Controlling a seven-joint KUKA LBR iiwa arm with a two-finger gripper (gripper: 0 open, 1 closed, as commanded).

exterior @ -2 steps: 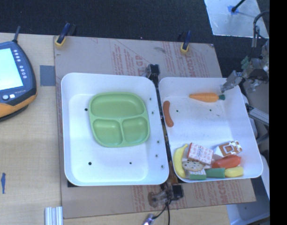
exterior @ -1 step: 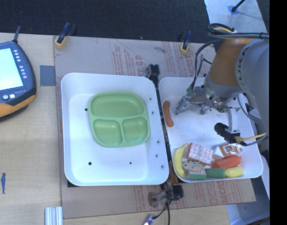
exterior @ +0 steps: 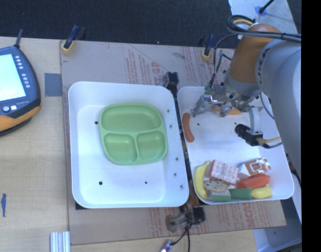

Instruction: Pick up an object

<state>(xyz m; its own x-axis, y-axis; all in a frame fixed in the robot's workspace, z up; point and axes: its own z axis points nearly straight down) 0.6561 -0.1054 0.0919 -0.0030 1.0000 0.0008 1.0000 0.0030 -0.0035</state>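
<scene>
A: Where is the gripper (exterior: 222,106) now?

B: Upper right of the frame, low over the far end of the right bin (exterior: 223,140), under the arm (exterior: 255,51). Whether it is released or clenched, I cannot tell (the wrist hardware blocks the tips). Nothing can be seen held in it.

A: So which thing is nearest?

B: The sausage (exterior: 188,127). It lies down and to the left of the gripper, close to the bin's left wall, apart from everything else. Its long axis runs nearly top to bottom in the frame, tilted slightly.

A: And the rest?

B: A heap in the lower right corner of that bin: a banana (exterior: 200,180), a cracker box (exterior: 223,171), a carrot (exterior: 252,181), a lemon (exterior: 262,192) and more, all touching or overlapping. That heap is well below the gripper in the frame.

A: The left bin (exterior: 82,140)?

B: It holds a green tray (exterior: 133,134), centre of the frame, well apart from the gripper.

A: Your pick?

B: The sausage, I'd judge: a short move left and down, closing across its narrow width.
</scene>
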